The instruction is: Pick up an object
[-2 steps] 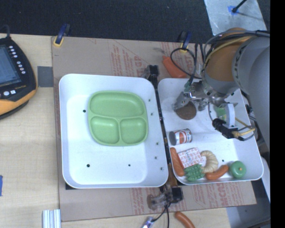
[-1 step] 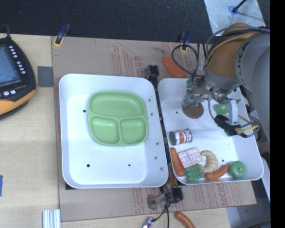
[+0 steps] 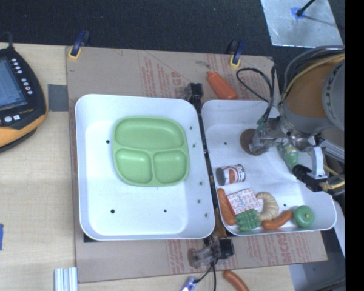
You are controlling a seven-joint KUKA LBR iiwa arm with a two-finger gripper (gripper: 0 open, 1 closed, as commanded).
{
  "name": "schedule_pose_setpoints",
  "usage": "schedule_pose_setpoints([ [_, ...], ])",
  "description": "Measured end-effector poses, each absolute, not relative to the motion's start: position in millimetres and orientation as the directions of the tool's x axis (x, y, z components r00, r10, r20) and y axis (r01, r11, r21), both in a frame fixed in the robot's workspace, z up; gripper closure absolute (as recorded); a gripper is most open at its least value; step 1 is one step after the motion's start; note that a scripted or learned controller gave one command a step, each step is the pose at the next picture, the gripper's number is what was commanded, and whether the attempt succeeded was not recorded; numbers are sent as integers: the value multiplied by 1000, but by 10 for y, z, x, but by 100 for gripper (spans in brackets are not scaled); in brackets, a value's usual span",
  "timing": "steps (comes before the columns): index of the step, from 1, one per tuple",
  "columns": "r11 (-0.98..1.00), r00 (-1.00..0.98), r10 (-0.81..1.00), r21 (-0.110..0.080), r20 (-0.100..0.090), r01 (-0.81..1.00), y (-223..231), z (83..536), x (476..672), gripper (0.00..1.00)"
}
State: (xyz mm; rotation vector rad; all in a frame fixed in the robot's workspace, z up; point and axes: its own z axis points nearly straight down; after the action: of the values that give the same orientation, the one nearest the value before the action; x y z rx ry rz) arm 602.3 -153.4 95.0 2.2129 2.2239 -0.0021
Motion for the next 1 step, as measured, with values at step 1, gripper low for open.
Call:
schedule_pose_setpoints([
  [1,5,-5,1000,1,-3,1000,-1523,939,6021,0],
])
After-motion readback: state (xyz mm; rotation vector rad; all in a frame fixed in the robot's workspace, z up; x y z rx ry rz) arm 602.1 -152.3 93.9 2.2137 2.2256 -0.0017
